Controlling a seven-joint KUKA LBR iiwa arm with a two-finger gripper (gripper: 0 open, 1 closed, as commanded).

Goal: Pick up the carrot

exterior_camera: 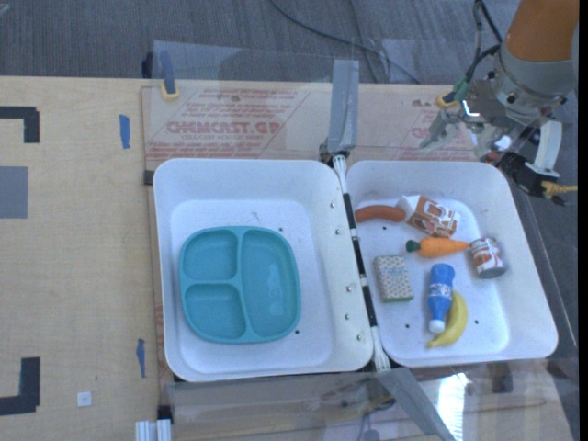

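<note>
The carrot (443,245), a small toy that is likely light, stiff and slick, lies crosswise in the right bin (528,288) between the can (486,256) and snack packet (432,216), best pinched mid-body, while the gripper (450,118) hovers open and empty beyond the bin's far rim.

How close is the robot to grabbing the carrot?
Nothing looks done yet. The carrot lies in the right bin, between the sausage and the can, with nothing touching it. The gripper is up beyond the bin's far edge, apart from the carrot. Left to do: reach over the carrot, come down, grab it, and lift.
</note>
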